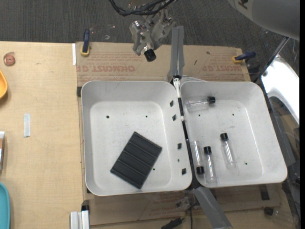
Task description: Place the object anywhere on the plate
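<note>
Black-capped vial is clamped in the gripper above the left bin's far edge, mid-carry; next move requires travel over the plate, then release

light: bright, even overhead — shadows: soft | glare: white bins | focus: sharp

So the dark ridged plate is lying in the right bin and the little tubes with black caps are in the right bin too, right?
Not quite. The camera view shows the dark ridged plate lying in the left bin, not the right one. The little tubes with black caps are in the right bin, as you said.
</note>
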`<state>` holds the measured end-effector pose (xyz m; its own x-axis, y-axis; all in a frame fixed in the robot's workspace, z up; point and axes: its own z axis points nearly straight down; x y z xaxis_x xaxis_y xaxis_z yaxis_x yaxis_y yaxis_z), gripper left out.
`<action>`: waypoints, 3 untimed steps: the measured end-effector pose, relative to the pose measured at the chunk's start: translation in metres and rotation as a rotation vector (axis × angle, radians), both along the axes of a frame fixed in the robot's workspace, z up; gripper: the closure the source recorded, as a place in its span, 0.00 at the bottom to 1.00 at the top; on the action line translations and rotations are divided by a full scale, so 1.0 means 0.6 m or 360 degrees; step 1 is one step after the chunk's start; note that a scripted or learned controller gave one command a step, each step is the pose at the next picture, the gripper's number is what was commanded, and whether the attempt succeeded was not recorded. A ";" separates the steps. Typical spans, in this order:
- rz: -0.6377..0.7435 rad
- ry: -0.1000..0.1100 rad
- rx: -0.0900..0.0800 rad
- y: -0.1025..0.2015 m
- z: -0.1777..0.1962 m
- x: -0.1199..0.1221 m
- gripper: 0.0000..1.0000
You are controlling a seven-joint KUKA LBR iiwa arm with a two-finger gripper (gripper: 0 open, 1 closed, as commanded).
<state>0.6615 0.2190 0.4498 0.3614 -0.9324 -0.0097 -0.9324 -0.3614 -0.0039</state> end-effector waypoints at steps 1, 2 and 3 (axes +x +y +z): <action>0.0657 -0.0002 -0.0008 0.016 -0.015 -0.003 1.00; 0.0645 -0.0002 0.0001 0.014 -0.002 0.000 1.00; 0.0632 0.0001 0.0010 0.012 0.010 0.003 1.00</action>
